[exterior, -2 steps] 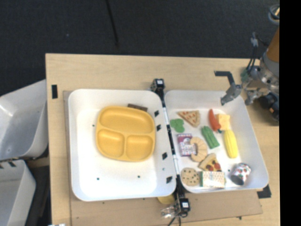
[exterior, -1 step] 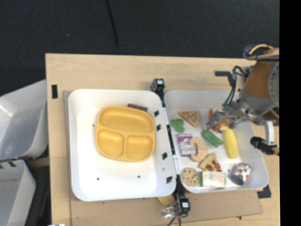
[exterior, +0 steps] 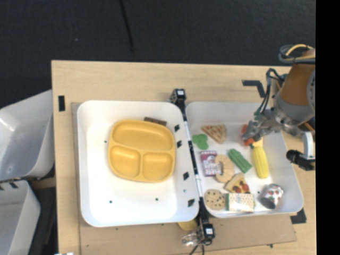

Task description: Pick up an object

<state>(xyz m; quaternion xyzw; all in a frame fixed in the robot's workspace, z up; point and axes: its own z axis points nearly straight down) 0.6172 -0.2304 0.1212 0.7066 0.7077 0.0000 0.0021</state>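
A yellow three-compartment plastic tray is seen in the left white bin. A yellow toy corn cob lies in the right bin, just below the gripper, whose finger state cannot be told.

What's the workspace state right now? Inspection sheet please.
Surface: wooden bench bearing left bin and right bin.
Job's things: right bin holds yellow corn, green pod, pizza slice, cookie.
Clutter: yellow divided tray in left bin.
Grippers: hand low over right bin's upper right, beside the corn; grasp unclear.
Cables: black cable beyond the bench.
Surroundings: white containers at left.
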